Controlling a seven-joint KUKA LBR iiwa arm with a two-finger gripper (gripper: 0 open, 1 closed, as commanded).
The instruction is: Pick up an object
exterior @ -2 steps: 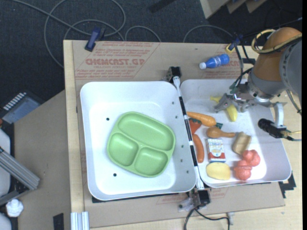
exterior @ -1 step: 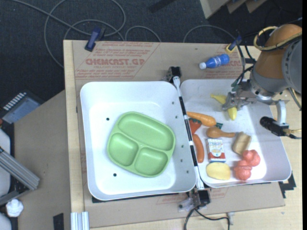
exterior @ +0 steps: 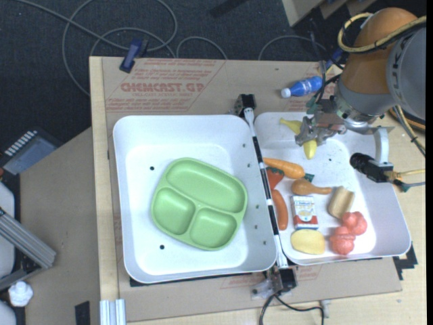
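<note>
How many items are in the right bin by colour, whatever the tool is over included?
Yellow: 2 — banana, lemon-like piece
Orange: 2 — carrot, orange piece
Red: 3 — sausage, two berries
Tan: 1 — potato
White: 1 — carton
Total: 9

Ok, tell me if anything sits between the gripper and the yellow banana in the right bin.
Nothing visible does. The gripper is directly over the yellow banana at the back of the right bin, its tip overlapping the fruit. The carrot lies apart, nearer the front.
</note>
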